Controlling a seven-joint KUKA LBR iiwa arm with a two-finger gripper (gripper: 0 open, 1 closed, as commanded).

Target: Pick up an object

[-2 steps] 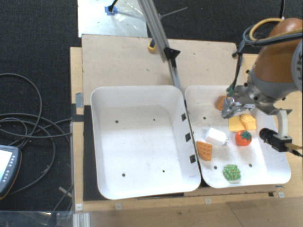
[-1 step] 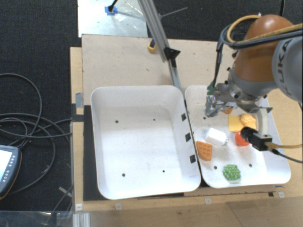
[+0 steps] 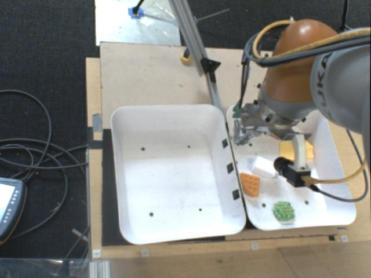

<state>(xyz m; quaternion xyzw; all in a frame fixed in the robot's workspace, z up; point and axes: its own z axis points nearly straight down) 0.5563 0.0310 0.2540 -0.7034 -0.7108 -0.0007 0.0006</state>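
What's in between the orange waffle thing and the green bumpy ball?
Nothing. In the camera view, just bare white bin floor with a small dark hole separates the orange waffle piece from the green bumpy ball.

tan bench point(image 3: 151, 77), two white bins point(image 3: 174, 172) side by side

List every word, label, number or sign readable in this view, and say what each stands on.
"KU": dark letters running down the grey arm casing at its left edge; the rest is cut off.
The lit screen of the dark handheld pendant at the left edge: too small and blurred to read.
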